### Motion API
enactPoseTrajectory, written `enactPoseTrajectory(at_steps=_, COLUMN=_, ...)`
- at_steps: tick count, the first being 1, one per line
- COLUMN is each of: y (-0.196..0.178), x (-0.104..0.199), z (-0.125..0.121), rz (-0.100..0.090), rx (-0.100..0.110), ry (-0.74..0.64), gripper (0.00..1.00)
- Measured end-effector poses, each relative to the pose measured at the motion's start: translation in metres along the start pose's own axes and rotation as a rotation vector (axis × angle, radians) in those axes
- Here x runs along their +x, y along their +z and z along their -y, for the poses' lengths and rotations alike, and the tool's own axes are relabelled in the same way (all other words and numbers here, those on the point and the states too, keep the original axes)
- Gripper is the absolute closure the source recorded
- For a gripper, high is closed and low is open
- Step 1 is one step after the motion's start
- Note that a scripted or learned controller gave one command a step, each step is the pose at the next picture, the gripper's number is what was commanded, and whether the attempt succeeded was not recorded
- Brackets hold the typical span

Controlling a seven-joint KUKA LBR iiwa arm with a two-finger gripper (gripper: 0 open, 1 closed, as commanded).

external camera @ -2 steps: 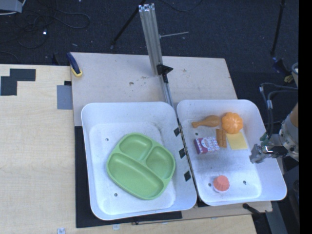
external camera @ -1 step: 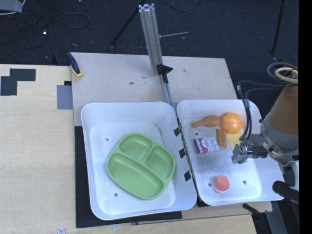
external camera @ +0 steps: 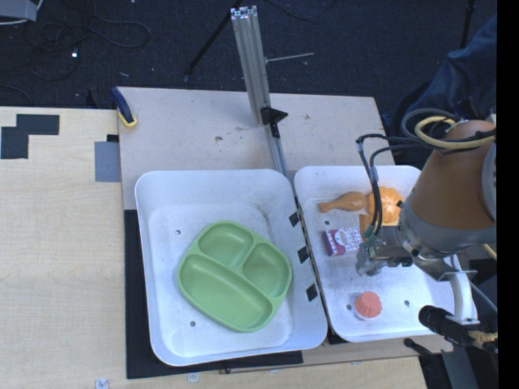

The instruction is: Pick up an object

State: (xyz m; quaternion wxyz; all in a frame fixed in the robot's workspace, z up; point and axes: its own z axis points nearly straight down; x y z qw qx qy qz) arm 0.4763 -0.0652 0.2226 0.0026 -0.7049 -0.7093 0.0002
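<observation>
We take the right bin as reference. The left bin beside it holds a green divided plate. Our gripper sits low over the right bin's middle; grip state can't tell. Orange gourd toy at far side, purple packet just left of the gripper, red round piece nearer the front.

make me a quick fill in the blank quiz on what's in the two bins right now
1. The divided plate lying in the left bin is ____ in colour.
2. The plate has ____ compartments.
3. The small round red object lies in the ____ bin.
4. The gripper hangs over the right bin, just beside the small ____ packet.

Missing words: green; three; right; purple
</observation>
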Motion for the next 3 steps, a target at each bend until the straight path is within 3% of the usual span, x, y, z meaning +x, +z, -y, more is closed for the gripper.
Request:
enactPoseTrajectory(at_steps=1, y=-0.001, x=0.043, z=-0.004, rz=0.001, rx=-0.001, ry=0.001, gripper=1.0)
enactPoseTrajectory(at_steps=3, y=-0.013, x=0.157, z=-0.014, rz=0.002, rx=-0.001, ry=0.001, gripper=1.0)
